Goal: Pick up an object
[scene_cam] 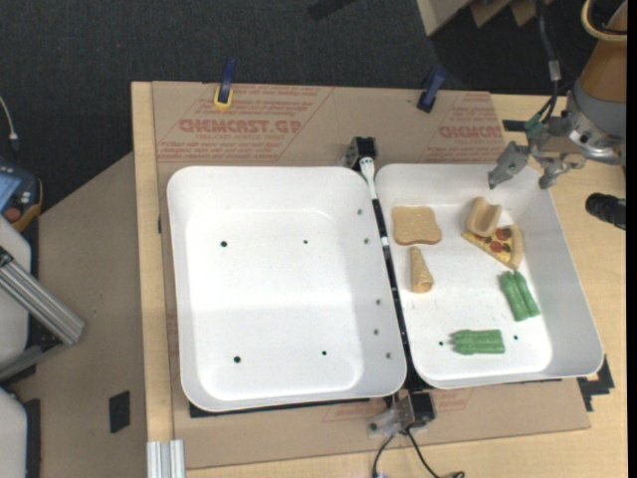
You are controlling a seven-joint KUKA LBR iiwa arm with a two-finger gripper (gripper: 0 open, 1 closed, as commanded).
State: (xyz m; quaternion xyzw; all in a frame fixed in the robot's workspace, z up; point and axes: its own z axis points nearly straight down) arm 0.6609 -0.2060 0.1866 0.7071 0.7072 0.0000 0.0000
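Overhead, the arm [607,73] enters from the upper right corner, its tan-orange band high at the frame edge and the grey wrist below it, angled down and to the left toward the right bin [567,267]. The gripper [528,172] hangs over that bin's far right corner, above the rim. Its two fingers [501,170] are spread well apart, one pointing down-left and the other down-right, with bare white bin floor visible between them. Nothing is held.

Landmark for positions: the right bin. Five toy food pieces lie on its floor.
- Bread slice [416,225], tan, flat, in the far left part of the bin, close to the divider side.
- Small cone-shaped tan piece [421,269], just in front of the bread slice, apart from it.
- Pizza wedge [495,233] with a tan crust and red and yellow topping, in the far right part of the bin, just below and left of the gripper, not touching the fingers.
- Green piece [519,296], elongated, lying at a slant near the bin's right wall, just in front of the pizza wedge.
- Second green piece [478,342], lying crosswise near the bin's front edge.

Left bin [199,267] sits touching the right bin along the black hinged seam. Both rest on a cardboard sheet [299,118] clamped at the far edge.
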